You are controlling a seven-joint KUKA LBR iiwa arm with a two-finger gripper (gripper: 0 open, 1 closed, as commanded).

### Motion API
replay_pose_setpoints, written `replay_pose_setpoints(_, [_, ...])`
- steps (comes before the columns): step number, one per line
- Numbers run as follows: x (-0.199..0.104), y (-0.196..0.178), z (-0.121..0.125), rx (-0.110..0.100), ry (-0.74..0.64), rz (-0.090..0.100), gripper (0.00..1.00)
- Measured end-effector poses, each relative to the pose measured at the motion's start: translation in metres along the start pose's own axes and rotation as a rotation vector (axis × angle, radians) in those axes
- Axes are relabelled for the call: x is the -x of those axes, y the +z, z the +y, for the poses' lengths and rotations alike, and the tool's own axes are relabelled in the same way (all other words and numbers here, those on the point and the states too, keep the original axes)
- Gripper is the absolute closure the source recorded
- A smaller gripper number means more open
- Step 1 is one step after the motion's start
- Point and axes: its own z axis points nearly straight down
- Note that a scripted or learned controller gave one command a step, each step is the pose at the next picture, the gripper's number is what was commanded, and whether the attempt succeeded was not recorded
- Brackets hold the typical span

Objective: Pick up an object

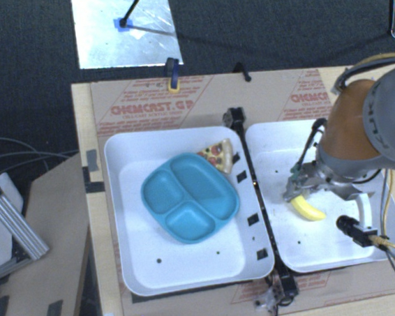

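A yellow banana [308,209] lies in the right bin [284,250], near its middle. My gripper [296,185] hangs low over the banana's upper left end, under the grey arm with the orange band. In the left bin [142,265] a blue divided plate [189,197] takes up the middle, and a pizza slice [217,155] rests at its upper right edge. I see nothing lifted off the bin floor.
The two white bins sit side by side on a cardboard sheet [157,105], joined by a black divider strip [253,190]. A metal plate [126,28] lies on the dark floor behind the bench.
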Motion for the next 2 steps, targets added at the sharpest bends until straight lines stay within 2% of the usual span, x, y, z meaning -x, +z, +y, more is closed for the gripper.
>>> replay_pose_setpoints(1, [-0.109,-0.092,0.066,0.011,-0.014,0.003,1.00])
replay_pose_setpoints(2, [-0.155,-0.148,0.033,0.003,-0.009,0.004,1.00])
